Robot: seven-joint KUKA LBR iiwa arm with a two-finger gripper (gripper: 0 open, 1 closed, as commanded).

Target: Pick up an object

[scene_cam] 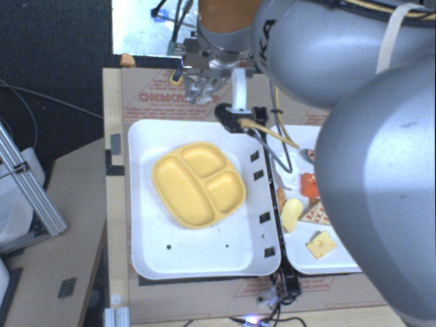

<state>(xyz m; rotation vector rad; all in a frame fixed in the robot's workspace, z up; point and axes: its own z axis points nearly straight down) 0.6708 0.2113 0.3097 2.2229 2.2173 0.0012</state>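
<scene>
A yellow three-compartment plate point(199, 184) lies flat in the left white bin point(191, 261), a little left of its middle. My gripper point(198, 94) hangs above the cardboard just behind the far edge of that bin, well apart from the plate. In the right bin point(327, 268) lie a red piece point(308, 182), a pale yellow piece point(291, 214), an orange speckled wedge point(317, 214) and a yellow block point(321, 244). The arm hides most of the right bin.
Brown printed cardboard point(146, 101) lies under both bins. A small orange block point(127, 60) sits at its back left corner. Black clips run along the divider point(262, 196) between the bins. Aluminium rails point(30, 189) stand to the left, off the bench.
</scene>
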